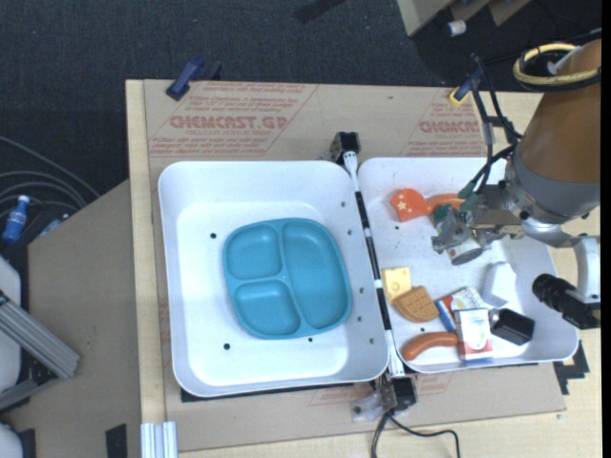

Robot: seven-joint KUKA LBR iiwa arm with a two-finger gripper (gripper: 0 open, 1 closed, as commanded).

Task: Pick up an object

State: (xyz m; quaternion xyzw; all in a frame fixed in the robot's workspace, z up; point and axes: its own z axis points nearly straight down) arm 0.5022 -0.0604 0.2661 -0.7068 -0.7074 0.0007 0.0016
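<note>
From the camera view above the bench, the arm (pixel 563 151) reaches in from the right and its gripper (pixel 460 235) sits low over the far half of the right-hand bin (pixel 535 175). Its working end is a dark, cluttered shape from this angle, so I cannot tell whether it is open or closed, and nothing can be seen held in it. Every loose thing it could pick lies in this same bin. An orange star-shaped toy (pixel 409 203) lies just to the gripper's left, and a second orange piece (pixel 445 200) lies between the star and the gripper, very close to it (whether they touch is not clear). Nearer the camera, a yellow block (pixel 396 281) lies by the bin's left wall, with a brown waffle-like biscuit (pixel 415 303) just below it. A reddish sausage (pixel 430 343) lies along the near wall. Beside it is a small white and red carton (pixel 474 330), with a small black block (pixel 513 326) at the carton's right. The left-hand bin (pixel 191 284) holds a blue divided plate (pixel 286 277), lying flat near its middle, well apart from the gripper.
</note>
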